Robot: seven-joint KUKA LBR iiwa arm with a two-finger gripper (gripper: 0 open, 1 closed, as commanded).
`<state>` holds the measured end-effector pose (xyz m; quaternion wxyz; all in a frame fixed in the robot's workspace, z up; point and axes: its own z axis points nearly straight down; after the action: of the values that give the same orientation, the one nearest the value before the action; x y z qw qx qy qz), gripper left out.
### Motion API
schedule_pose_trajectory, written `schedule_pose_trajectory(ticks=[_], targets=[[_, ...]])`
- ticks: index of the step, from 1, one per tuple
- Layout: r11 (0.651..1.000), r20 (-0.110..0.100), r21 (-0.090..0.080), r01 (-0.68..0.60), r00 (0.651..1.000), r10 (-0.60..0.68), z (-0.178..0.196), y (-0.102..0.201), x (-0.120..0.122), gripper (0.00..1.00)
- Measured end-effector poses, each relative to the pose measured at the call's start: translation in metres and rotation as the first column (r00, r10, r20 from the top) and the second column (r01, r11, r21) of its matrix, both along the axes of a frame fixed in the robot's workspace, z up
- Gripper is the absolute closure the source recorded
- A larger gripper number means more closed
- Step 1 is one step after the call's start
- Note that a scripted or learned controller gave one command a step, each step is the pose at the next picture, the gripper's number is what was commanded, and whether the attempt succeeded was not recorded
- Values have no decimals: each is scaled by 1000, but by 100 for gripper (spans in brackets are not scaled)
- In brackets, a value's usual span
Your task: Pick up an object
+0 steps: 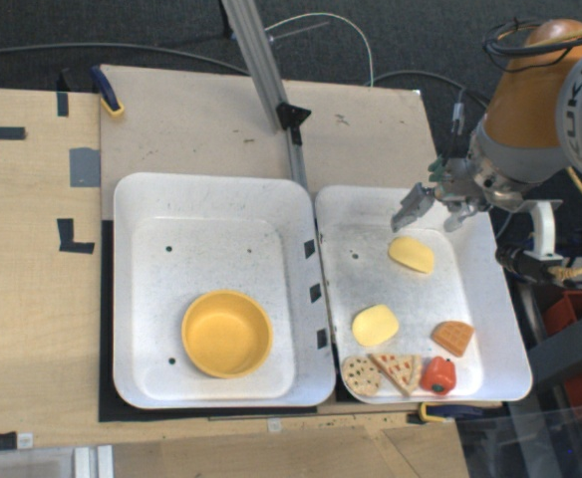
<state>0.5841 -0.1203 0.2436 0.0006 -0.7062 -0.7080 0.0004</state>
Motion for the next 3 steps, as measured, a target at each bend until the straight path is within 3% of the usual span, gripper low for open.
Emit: schedule_pose_trajectory(ticks=[1, 3], targets=[[1000, 0, 0, 0, 1000, 0, 0, 0, 0, 0], [1000, -7, 0, 2, 1000, -2, -118, -10, -4, 0]])
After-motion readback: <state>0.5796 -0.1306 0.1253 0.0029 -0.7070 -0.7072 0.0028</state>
